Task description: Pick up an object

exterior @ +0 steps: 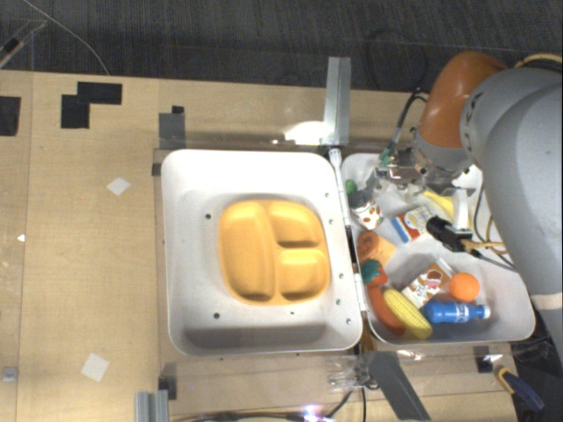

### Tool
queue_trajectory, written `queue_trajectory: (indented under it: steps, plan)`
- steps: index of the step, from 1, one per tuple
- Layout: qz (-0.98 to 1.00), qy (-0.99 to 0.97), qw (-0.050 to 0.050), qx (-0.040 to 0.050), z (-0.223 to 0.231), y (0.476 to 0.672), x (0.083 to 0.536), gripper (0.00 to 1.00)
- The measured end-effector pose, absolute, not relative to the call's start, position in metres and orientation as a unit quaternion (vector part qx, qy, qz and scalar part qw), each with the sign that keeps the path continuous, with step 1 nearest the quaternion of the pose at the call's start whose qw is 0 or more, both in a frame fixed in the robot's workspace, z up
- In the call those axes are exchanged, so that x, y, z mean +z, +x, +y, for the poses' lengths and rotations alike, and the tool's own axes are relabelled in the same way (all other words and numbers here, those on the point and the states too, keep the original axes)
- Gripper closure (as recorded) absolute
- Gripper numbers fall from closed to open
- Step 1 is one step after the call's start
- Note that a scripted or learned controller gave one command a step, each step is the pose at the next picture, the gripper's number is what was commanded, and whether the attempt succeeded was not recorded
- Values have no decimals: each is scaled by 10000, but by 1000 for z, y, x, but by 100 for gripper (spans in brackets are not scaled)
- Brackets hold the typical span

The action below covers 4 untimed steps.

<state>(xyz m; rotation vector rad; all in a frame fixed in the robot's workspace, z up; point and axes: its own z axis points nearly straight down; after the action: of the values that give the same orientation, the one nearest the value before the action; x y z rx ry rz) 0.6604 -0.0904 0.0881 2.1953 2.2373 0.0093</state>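
Note:
The right bin (519,319) holds a jumble of toy groceries. Near its front lie a blue bottle (454,313), an orange ball (464,286), a corn cob (407,313) and a small printed carton (427,282). A red, white and blue box (406,228) and a yellow banana (439,203) lie further back. A small cup (365,211) sits near the left wall. My gripper (394,174) hangs over the far left part of this bin, just above the cup and the box. The orange band (456,90) is right behind it.
The left bin (189,262) carries a yellow divided tray (271,249) in its middle. A metal post (337,104) stands behind the wall between the bins. The grey arm (519,174) covers the right bin's right side. Black cables (453,234) trail over the objects.

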Motion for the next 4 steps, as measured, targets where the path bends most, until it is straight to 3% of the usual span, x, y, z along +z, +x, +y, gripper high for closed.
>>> queue_trajectory:
  steps: [1,2,3,4]
  plan:
    - [6826,7308,60,63,-66,648,192,0]
    - [6865,7272,43,35,-98,672,89,0]
    - [7267,6869,29,24,-95,648,87,0]
    - [8296,5584,30,11,-153,670,102,0]
